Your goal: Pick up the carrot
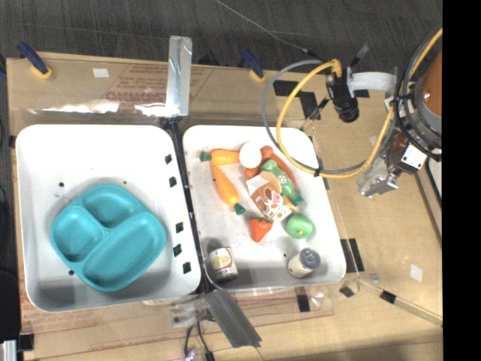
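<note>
The carrot (225,184) is orange with a small green tip and lies lengthwise in the upper left part of the right bin (197,201). It sits just below another orange toy (223,157) and left of a small carton (269,197). My gripper (381,177) hangs outside the bin, over the bench to the right of the bin's rim, well away from the carrot, with nothing visibly in it.
The right bin also holds a white ball (249,155), a green bottle (283,179), a strawberry (260,229), a green apple (299,226) and two small cans (222,262) (304,261). A teal divided plate (109,236) lies in the left bin (37,164). Yellow and grey cables (301,89) loop above the right bin.
</note>
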Controlling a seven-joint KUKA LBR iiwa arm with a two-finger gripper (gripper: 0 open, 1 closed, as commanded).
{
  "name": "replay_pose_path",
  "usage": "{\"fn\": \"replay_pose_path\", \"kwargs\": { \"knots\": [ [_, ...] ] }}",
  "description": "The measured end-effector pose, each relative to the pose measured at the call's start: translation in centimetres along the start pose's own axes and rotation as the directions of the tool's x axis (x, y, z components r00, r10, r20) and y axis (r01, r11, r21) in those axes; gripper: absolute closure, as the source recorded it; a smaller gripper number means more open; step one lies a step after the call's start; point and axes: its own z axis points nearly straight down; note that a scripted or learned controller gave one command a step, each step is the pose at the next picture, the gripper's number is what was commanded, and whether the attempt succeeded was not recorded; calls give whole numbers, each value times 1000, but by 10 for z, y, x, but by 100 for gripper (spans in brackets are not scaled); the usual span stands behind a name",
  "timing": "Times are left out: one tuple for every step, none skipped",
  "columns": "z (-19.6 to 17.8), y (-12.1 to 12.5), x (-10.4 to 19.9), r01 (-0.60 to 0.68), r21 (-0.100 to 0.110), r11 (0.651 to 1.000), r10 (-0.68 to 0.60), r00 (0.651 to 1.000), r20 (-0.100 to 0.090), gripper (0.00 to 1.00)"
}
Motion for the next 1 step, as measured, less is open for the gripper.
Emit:
{"fn": "replay_pose_path", "kwargs": {
  "knots": [
    [-87,-9,18,204,2,979,-204,979,0,100]
  ]
}}
